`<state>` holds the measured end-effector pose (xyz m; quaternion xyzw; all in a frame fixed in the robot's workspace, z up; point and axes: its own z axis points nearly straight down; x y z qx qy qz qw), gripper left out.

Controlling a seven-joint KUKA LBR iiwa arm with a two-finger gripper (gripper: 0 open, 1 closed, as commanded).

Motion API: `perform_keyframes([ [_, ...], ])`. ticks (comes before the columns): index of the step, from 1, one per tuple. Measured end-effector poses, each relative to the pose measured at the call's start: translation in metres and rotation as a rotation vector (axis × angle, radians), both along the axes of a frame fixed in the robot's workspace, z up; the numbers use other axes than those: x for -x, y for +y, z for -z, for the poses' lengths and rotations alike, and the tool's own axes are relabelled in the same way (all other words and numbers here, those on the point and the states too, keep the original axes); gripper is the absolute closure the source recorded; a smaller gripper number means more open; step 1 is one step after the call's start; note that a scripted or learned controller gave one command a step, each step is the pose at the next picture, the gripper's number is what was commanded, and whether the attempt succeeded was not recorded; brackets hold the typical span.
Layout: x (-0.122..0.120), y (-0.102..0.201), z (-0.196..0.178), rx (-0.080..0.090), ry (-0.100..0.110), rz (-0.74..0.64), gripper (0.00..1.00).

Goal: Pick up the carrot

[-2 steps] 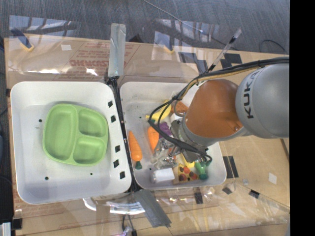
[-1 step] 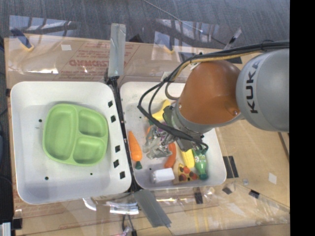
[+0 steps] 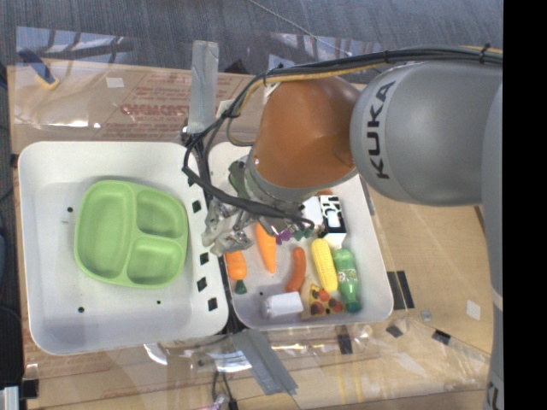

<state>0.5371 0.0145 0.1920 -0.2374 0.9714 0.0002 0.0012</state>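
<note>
With the pincer (image 3: 224,233) at the right bin's (image 3: 373,229) left wall, its state unclear to me, it risks nudging the short orange piece (image 3: 236,266) instead of the carrot (image 3: 267,248).

Smooth, slightly glossy plastic is seen in the carrot (image 3: 267,248) and the corn (image 3: 324,266). The green tray (image 3: 131,232) is of matt plastic, and the white bins (image 3: 43,229) are smooth and matt. The arm (image 3: 427,135) is finished in satin grey, its orange band (image 3: 303,135) faintly shiny. Bare metal shows on the gripper (image 3: 224,233).
</note>
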Motion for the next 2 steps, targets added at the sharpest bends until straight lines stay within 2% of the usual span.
perform_keyframes([
  [1, -0.081, -0.034, 0.000, 0.001, 0.000, 0.073, 1.00],
  [2, -0.101, -0.098, -0.061, 0.004, -0.006, 0.142, 1.00],
])
